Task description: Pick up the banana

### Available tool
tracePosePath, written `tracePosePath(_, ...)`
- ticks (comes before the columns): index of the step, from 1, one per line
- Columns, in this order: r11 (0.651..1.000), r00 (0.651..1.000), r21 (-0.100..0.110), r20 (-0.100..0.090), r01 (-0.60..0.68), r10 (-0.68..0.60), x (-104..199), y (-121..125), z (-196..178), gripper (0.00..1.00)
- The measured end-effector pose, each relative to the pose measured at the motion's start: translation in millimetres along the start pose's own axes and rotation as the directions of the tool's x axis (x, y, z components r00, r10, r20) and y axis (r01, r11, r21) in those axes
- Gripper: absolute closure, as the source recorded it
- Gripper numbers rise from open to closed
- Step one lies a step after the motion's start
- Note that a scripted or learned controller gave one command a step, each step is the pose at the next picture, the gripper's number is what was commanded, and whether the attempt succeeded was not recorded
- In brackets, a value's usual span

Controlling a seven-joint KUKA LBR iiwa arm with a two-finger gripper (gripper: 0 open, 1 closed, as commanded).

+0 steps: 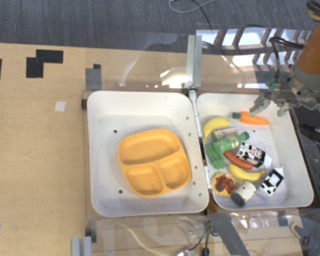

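The curved yellow banana (244, 172) lies in the right white bin (301, 159), toward its near half, with its ends turned up to the right. A red sausage-shaped toy (238, 160) rests along its far edge, touching it. Just beyond that is a small black-and-white patterned carton (253, 154), and to the left a green plastic bottle (225, 144) lies on its side, cap pointing right. Farther left and far of the bottle sits a rounded yellow lemon-like fruit (215, 127). On the near side of the banana I see a round slice of pizza-like toy food (223, 184), a small grey and cream cylinder (242, 193), and a black-and-white checked cube (271, 181) to the right. An orange toy carrot (254, 119) lies at the far side of the bin, well apart from the banana.

My gripper (271, 101) hangs over the far right corner of this bin, just beside the carrot's right end, well away from the banana. My fingers stand spread apart with nothing between them.

The left white bin (104, 159) holds an orange three-compartment plastic tray (152, 162) near its middle.
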State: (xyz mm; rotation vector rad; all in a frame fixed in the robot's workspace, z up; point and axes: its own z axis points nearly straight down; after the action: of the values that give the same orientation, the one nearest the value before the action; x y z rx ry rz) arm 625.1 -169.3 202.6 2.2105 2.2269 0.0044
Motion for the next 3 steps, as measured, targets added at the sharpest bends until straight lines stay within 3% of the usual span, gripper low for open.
tracePosePath(1,0.969,0.969,0.000,0.000,0.248,-0.248,34,-52,-1,0.00)
tracePosePath(2,0.933,0.933,-0.005,0.003,0.360,-0.360,60,21,105,0.00)
tracePosePath(3,0.884,0.884,-0.006,0.003,0.467,-0.467,50,27,113,0.00)
